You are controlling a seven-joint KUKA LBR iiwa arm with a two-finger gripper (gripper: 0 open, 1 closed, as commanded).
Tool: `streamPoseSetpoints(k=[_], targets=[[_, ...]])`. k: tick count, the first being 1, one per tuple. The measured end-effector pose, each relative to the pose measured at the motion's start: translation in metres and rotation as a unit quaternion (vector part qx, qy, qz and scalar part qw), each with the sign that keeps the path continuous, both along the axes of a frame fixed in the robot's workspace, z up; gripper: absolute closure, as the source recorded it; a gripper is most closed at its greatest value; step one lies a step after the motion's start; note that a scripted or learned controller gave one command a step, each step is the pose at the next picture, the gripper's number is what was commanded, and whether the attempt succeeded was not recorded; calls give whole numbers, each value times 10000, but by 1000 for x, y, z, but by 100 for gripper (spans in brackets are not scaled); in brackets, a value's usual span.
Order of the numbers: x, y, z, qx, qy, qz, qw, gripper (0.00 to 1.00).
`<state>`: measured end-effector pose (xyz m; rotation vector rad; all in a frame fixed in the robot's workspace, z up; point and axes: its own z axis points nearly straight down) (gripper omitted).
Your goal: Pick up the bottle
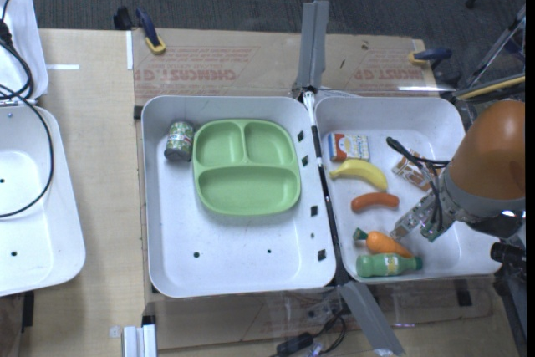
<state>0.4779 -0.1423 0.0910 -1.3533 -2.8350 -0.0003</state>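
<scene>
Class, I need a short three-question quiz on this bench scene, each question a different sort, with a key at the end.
1. True or false: the green plastic bottle with the yellow label lies on its side in the right white bin.
2. Multiple choice: What lies directly beside the bottle, on its far side? A) yellow banana B) orange carrot C) small box
3. Fill in: The green divided plate sits in the ______ bin, with a small green-labelled can beside it.

Key: 1 true. 2 B, the orange carrot. 3 left. The gripper hovers over the right bin, up and to the right of the bottle.
</scene>
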Motion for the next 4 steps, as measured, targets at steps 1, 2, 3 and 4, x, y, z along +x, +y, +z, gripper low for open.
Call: streamPoseSetpoints(k=[1,2,3,4], targets=[[0,-80,-1,-2,0,-80,10000,100],[0,-26,-1,6,11,449,9990,100],[0,27,13,2,15,-855,9963,100],[0,43,0,-1,-6,136,9999,100]])
